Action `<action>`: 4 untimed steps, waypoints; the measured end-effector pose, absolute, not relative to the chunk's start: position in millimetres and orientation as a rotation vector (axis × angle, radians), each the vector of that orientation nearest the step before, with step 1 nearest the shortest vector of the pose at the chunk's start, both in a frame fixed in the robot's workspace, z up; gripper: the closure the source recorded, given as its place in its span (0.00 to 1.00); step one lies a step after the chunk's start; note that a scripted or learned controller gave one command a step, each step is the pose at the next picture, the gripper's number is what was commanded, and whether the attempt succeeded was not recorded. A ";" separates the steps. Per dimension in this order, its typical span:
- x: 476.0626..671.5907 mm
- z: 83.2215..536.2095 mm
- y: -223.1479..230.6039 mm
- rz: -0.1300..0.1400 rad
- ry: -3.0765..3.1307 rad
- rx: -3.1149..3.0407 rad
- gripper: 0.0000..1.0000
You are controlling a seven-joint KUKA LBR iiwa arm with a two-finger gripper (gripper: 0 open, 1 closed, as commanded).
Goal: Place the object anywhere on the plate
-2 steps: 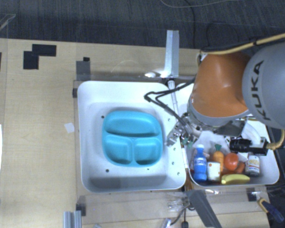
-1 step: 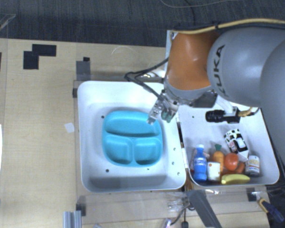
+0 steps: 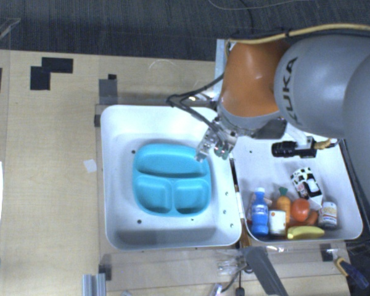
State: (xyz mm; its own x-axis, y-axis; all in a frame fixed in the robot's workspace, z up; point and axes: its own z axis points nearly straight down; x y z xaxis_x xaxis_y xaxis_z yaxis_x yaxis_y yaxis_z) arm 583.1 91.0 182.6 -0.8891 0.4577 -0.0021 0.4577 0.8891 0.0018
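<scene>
From the overhead camera, the pincer [image 3: 211,145] hung over the far right corner of the blue plate [image 3: 171,179], which lay in the left bin [image 3: 114,184]. Whether it gripped anything I could not tell; the view was too blurred there. Nothing sat on the plate, so the placing seemed not yet done. A bottle [image 3: 259,212], banana [image 3: 304,232] and tomato [image 3: 300,210] crowded the right bin's [image 3: 348,184] near edge.

Blue plate [image 3: 171,179] open from above, arm [image 3: 296,85] overhanging its upper right corner, right bin [image 3: 351,227] crowded along its near edge
</scene>
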 end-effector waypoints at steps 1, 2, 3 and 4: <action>575.4 220.3 84.7 0.004 3.083 0.573 1.00; 567.5 317.3 98.9 0.005 2.985 0.960 1.00; 535.2 239.9 174.4 0.002 3.007 0.905 1.00; 596.1 277.5 175.0 0.004 3.001 0.913 1.00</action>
State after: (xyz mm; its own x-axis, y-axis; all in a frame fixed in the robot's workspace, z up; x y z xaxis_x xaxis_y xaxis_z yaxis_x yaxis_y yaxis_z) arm 596.1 175.0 277.5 -0.8304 0.5571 -0.0033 0.5571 0.8304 0.0038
